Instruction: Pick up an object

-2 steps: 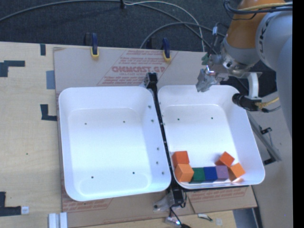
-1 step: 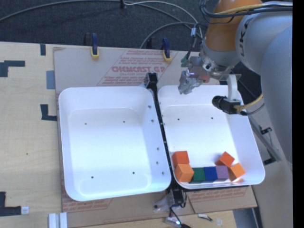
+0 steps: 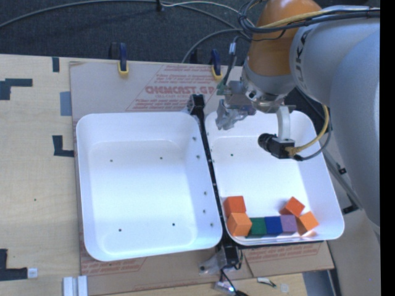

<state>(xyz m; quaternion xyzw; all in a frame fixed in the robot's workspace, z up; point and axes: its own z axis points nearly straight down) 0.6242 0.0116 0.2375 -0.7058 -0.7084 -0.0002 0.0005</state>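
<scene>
Arm (image 3: 321,48) hangs the tool (image 3: 227,117), grip state unclear, over right bin's (image 3: 321,165) far-left corner.

Robot lab bench, pretty clearly a test rig and not anyone's home.

Big industrial arm (image 3: 333,60) over a wooden counter (image 3: 31,165), two white bins (image 3: 83,165) clamped down with blue clamps (image 3: 122,57) on a cardboard sheet (image 3: 166,88), loose cables (image 3: 92,8) across dark carpet (image 3: 62,29), black tape marks (image 3: 15,86) on the counter.

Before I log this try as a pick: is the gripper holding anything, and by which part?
Nothing. The gripper hangs above the right bin's far end, apart from the blocks at its near edge.
</scene>
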